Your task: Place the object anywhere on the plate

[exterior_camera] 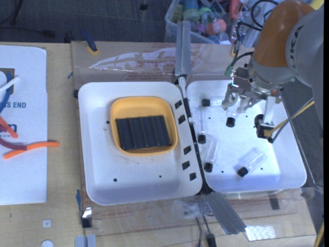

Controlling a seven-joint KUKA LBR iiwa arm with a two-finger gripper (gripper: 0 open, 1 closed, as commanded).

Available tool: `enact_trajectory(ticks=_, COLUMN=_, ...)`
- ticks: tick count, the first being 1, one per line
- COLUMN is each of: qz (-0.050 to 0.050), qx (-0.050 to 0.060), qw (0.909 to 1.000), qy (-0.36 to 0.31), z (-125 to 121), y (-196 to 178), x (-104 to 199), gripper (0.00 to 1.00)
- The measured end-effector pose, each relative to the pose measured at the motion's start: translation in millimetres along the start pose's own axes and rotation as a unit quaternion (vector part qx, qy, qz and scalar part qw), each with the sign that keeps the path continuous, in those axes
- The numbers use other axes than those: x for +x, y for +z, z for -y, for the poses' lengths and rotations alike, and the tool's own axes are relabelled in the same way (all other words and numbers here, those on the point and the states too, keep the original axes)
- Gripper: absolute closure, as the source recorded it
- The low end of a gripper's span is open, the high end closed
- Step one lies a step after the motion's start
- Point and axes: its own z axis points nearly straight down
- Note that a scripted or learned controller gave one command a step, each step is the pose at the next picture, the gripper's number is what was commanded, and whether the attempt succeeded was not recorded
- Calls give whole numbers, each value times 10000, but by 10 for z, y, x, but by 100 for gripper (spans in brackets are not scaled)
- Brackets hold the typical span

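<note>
A yellow plate [119,112] sits in the left bin [97,163]. A dark ridged block [143,131] lies flat on it and covers most of its middle. My gripper [237,107] hangs over the upper part of the right bin [285,176], with its fingers pointing down and open. Nothing shows between the fingers. A small black-capped vial [230,121] lies just below the fingertips, on the bin floor.
More clear vials with black caps lie in the right bin: one at the front right [250,162], one near the divider [211,152], and a small black piece [205,102] at the back. A crate of coloured toys [211,9] stands behind the bins. A paper sheet [23,127] lies left.
</note>
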Motion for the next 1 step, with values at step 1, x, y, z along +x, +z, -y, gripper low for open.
enact_trajectory(ticks=1, qz=-10, qx=9, qw=9920, qy=-1262, z=232, y=-273, x=-40, gripper=100)
